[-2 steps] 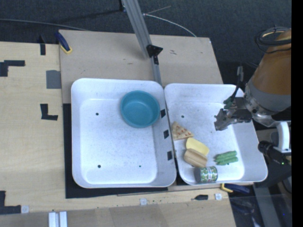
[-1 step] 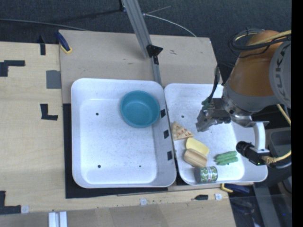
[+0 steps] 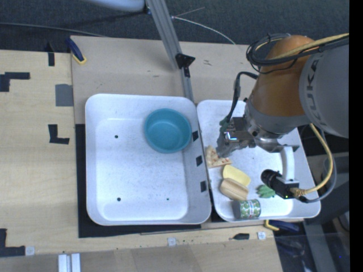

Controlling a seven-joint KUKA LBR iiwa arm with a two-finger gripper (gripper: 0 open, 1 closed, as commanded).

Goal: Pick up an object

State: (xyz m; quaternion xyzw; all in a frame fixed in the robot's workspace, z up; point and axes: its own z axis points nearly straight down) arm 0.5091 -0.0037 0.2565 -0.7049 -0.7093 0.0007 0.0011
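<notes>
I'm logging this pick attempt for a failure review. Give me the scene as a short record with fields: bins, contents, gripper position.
left bin: holds a blue bowl near its upper right corner
right bin: holds a tan cracker-like piece, a yellow block, a tan roll, a green-labelled can and a small green item
gripper: low over the right bin, just above the tan cracker-like piece
held object: none visible between the fingers

The grey and orange arm point(image 3: 289, 89) hides much of the right white bin's point(image 3: 212, 112) far side; its gripper fingers are too blurred to read.
</notes>
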